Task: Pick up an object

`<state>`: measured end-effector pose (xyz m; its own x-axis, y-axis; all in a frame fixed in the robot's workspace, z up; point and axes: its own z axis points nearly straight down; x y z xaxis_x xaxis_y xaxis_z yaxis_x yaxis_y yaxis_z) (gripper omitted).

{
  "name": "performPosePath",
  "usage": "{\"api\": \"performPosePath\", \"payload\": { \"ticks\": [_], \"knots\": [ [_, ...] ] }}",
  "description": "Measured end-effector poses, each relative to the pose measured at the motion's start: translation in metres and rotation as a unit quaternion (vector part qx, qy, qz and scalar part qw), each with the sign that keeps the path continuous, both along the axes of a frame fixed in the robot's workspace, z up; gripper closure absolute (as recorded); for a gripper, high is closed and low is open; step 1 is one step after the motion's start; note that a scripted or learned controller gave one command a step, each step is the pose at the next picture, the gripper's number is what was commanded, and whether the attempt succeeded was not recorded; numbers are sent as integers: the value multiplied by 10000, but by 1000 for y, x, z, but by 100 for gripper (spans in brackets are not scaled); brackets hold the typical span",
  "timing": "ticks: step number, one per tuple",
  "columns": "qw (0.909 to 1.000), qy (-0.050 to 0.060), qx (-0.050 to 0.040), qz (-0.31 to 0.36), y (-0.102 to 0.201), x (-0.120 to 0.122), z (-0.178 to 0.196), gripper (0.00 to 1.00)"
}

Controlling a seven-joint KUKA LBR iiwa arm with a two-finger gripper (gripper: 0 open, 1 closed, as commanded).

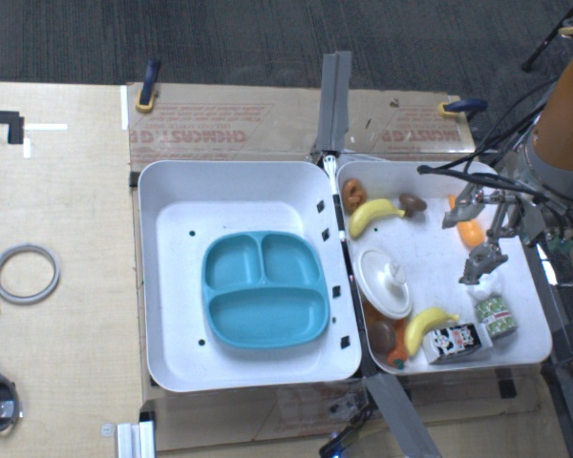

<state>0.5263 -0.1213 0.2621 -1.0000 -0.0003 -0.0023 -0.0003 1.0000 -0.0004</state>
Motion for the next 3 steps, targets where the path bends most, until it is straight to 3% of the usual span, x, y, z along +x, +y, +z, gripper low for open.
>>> {"api": "performPosePath", "payload": {
  "ticks": [1, 2, 3],
  "knots": [
    [10000, 7, 1, 64, -48, -34, -95, 0],
    [9946, -6, -1, -1038, -39, 33, -170, 0],
    [9970, -14, -4, -771, -97, 67, -169, 0]
  ]
}}
